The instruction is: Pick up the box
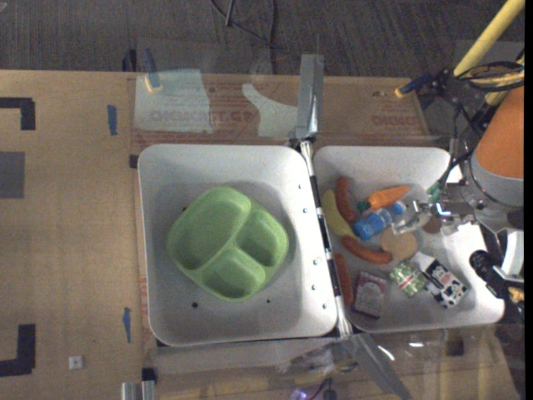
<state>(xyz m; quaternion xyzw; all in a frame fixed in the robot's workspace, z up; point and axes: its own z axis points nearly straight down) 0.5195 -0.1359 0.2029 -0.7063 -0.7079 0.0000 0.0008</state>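
Note:
The box (pixel 442 282) is a small white carton with black patches, lying flat near the front right corner of the right bin (pixel 391 158). My gripper (pixel 423 214) hangs over the middle right of that bin, above the blue bottle's cap end and a round tan cookie (pixel 400 245). It sits behind and slightly left of the box, clearly apart from it. The grey wrist and orange band (pixel 510 142) reach in from the right.
The right bin also holds a yellow banana (pixel 335 215), a carrot (pixel 388 197), a blue bottle (pixel 373 223), several sausages, a green wrapped piece (pixel 407 277) touching the box, and a dark red packet (pixel 371 294). A green divided plate (pixel 228 242) lies in the left bin (pixel 158 182).

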